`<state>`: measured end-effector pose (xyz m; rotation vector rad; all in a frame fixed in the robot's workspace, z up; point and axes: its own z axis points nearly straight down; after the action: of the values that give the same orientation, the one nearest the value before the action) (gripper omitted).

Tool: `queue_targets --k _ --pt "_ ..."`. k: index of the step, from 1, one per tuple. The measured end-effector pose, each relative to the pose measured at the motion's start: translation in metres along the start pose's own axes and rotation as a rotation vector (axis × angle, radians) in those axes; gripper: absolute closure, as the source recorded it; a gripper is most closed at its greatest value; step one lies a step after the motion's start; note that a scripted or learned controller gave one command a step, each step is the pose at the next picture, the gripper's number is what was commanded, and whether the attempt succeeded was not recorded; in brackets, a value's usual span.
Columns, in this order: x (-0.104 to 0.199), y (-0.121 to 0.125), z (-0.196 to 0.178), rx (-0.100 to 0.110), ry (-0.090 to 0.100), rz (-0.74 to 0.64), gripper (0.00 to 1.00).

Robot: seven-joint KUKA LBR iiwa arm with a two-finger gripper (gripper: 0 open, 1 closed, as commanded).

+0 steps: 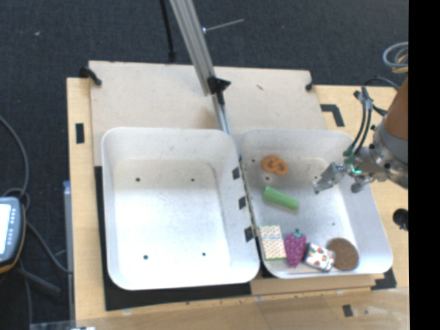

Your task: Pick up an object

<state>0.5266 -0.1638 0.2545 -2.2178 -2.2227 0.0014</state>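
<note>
The nearest candidate is the green cylinder (pixel 281 198), lying flat near the middle of the right bin (pixel 357 215), with an orange pretzel-like piece (pixel 274 164) just beyond it and a purple fruit-shaped toy (pixel 295 247), a patterned box (pixel 271 242), a small printed packet (pixel 319 256) and a brown disc (pixel 343 253) along the near rim. The hand (pixel 333 177) hangs to its right, carrying nothing (whether spread or pressed together, I cannot tell). This looks like the approach step; next it must move over one object and descend. The left bin (pixel 124 212) shares the counter (pixel 82 301).

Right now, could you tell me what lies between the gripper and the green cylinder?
Bare white bin floor in the camera view: nothing sits between the gripper and the green cylinder.
</note>
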Motion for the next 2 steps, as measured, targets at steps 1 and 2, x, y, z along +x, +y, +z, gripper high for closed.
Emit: queue_targets --k 1,2 --pt "0.000 0.001 -0.002 -0.005 -0.001 0.001 0.00" --pt "0.000 0.009 0.043 0.001 -0.002 0.006 0.00"
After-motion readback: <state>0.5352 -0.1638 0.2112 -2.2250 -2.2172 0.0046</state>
